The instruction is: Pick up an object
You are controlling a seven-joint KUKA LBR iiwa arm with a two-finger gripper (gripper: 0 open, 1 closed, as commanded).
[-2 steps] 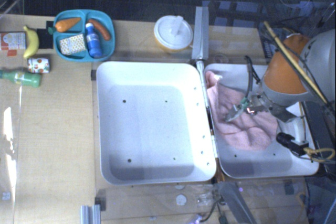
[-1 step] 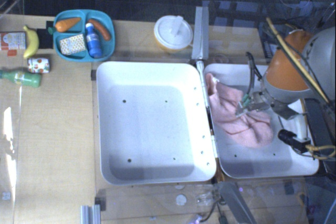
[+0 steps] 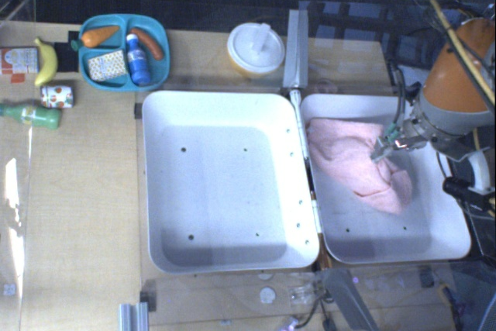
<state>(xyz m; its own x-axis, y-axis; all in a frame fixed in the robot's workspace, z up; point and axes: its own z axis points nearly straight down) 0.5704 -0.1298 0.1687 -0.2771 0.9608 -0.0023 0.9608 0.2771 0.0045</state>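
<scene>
A crumpled pink cloth (image 3: 353,159) lies in the right bin (image 3: 434,236), spread from its upper left toward the middle. My gripper (image 3: 385,149) reaches in from the right and hangs low over the cloth's right part, its tips at the fabric. The grey arm with its orange band (image 3: 463,77) rises behind it at the right edge. The fingers are small and dark against the cloth, and nothing is visibly lifted.
The left bin (image 3: 225,182) sits beside the right one, a metal divider (image 3: 293,50) running up between them. Beyond the bins are a white lidded cup (image 3: 256,49) and a blue tray of toy food (image 3: 124,52). A banana (image 3: 46,62), a can and a green bottle lie far left.
</scene>
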